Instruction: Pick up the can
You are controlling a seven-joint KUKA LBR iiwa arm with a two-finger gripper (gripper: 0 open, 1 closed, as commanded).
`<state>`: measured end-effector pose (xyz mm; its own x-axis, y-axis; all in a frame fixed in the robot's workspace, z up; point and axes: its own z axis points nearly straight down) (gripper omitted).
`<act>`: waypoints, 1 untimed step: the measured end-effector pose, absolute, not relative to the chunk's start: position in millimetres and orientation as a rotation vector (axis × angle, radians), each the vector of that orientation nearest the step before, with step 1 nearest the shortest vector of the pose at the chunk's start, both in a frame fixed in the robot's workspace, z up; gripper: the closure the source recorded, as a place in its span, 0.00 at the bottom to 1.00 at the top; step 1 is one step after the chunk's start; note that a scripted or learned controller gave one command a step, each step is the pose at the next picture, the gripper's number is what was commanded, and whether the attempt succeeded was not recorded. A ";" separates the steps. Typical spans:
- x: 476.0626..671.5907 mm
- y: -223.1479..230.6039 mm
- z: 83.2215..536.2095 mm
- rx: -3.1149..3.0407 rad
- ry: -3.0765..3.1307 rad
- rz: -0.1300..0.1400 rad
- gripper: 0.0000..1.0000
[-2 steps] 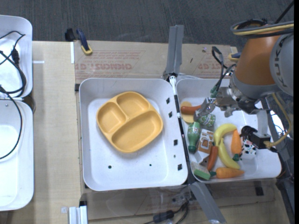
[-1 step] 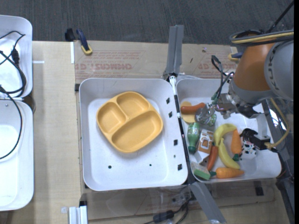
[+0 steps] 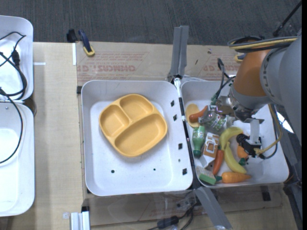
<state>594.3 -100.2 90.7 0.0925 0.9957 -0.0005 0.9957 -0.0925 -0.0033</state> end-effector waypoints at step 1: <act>594.5 -101.4 100.3 -2.323 -2.112 0.004 1.00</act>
<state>594.5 -101.4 100.3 0.0950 0.9955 -0.0008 0.9955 -0.0950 -0.0031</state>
